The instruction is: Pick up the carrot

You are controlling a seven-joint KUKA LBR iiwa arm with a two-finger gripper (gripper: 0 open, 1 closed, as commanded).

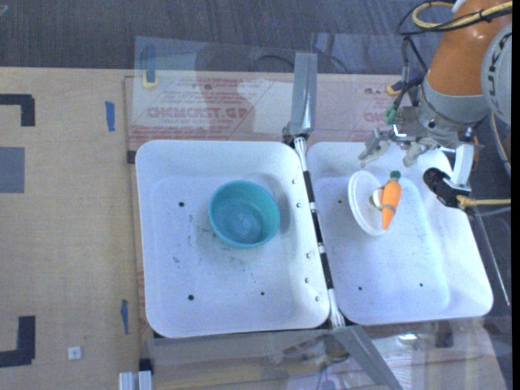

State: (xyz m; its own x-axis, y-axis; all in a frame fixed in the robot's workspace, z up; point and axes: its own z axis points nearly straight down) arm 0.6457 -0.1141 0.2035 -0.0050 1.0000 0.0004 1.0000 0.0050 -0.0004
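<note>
Camera view looked down at a slant on the bench (65, 242), which carried two shallow white bins side by side, their inner rims touching along a central seam. The left bin (162, 291), well away from the tool, had broad bare floor around a teal bowl (244, 213) standing upright near its middle. The right bin (422, 287), the one beneath the tool, had open floor across its whole near half, while its far end was crowded. The grey arm (471, 47) with its orange band hung over that bin's far right corner. The tool (400, 146) sat above the far rim; whether it was open or closed could not be told. Just below the tool, apart from it, lay a small white dish (361, 205), tilted. The carrot (390, 201) rested against the dish's right edge, green top toward the tool, nothing gripping it.
</note>
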